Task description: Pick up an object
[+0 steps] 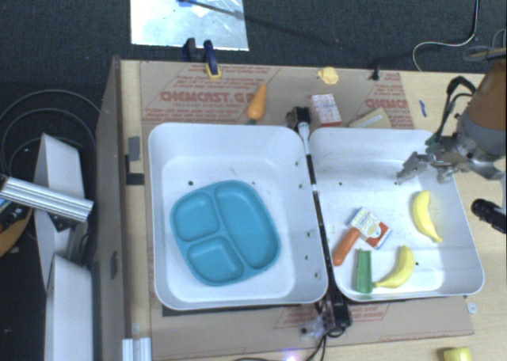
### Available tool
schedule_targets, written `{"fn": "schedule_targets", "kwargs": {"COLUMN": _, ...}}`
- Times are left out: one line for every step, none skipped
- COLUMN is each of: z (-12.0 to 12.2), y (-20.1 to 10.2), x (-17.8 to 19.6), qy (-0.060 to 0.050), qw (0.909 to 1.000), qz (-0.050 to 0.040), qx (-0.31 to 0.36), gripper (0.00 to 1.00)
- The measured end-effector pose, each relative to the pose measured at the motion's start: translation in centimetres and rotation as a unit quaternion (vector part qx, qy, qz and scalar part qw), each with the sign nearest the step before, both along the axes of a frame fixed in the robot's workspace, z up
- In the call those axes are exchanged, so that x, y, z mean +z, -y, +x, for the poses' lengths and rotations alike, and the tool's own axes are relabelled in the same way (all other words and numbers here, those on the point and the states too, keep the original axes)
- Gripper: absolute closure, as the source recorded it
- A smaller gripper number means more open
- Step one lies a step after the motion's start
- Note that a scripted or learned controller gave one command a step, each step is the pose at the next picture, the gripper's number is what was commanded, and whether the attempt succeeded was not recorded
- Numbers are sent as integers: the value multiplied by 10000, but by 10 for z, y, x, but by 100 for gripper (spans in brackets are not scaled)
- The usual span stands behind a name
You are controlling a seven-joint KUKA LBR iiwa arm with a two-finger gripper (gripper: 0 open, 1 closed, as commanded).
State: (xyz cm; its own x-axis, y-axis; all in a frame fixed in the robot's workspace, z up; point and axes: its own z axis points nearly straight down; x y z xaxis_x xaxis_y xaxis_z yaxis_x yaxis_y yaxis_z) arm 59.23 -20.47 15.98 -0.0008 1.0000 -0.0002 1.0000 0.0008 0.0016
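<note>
My gripper [426, 169] hangs over the back right part of the right bin [372, 146], open, with nothing between its fingers. A yellow banana [426, 215] lies just below it in the view, apart from the fingers. A second banana [398, 267] lies near the bin's front wall, beside a green stick-shaped piece [363, 271]. An orange carrot [345, 246] and a small white, orange and blue carton [370, 226] lie left of the bananas, in the bin's middle.
The left bin [182, 153] holds a blue divided plate [226, 230]. Behind the bins on the bench lie another carrot [256, 103], a small pink-and-white box [325, 109] and a yellow lump [328, 75]. A cable [451, 94] runs down along the arm at the right.
</note>
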Motion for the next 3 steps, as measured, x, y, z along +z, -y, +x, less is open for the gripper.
{"fn": "schedule_targets", "kwargs": {"z": -11, "y": 4, "x": -71, "qy": 85, "qw": 10000, "qz": -46, "qx": 5, "gripper": 0}}
{"fn": "schedule_targets", "kwargs": {"z": -13, "y": 2, "x": -64, "qy": 23, "qw": 10000, "qz": -11, "qx": 6, "gripper": 100}}
{"fn": "schedule_targets", "kwargs": {"z": -8, "y": -91, "x": 34, "qy": 31, "qw": 10000, "qz": 6, "qx": 54, "gripper": 100}}
